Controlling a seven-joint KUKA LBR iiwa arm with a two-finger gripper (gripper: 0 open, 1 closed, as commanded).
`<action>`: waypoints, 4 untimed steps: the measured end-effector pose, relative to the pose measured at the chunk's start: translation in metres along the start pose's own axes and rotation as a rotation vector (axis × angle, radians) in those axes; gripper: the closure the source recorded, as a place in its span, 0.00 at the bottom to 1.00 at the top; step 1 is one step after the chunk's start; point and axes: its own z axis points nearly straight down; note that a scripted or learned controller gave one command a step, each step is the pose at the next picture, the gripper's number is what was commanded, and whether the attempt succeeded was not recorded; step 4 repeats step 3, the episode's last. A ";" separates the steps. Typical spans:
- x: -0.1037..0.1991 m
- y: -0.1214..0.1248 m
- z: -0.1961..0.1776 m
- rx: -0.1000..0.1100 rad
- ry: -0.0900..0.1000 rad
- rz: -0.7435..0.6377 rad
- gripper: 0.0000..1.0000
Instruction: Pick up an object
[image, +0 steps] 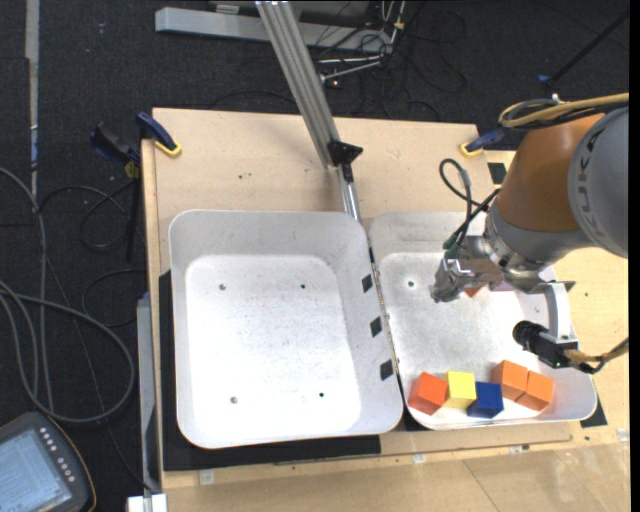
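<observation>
Blocks: orange block (430, 391), yellow block (461, 386), blue block (487, 399) line right bin's (420, 270) near edge.
Gripper (447, 288): above bin floor; finger state impossible to tell.

Five blocks lie in a row along the lower edge of the right bin (420, 300), lower right of the frame: orange block (430, 392), yellow block (461, 387), blue block (487, 400), and two orange blocks (513, 377) (538, 390) touching at the right.
</observation>
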 end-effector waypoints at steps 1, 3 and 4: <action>0.057 0.003 0.000 0.001 0.001 -0.001 1.00; 0.163 -0.008 -0.032 -0.001 0.001 0.000 1.00; 0.163 -0.008 -0.032 -0.001 0.001 0.000 1.00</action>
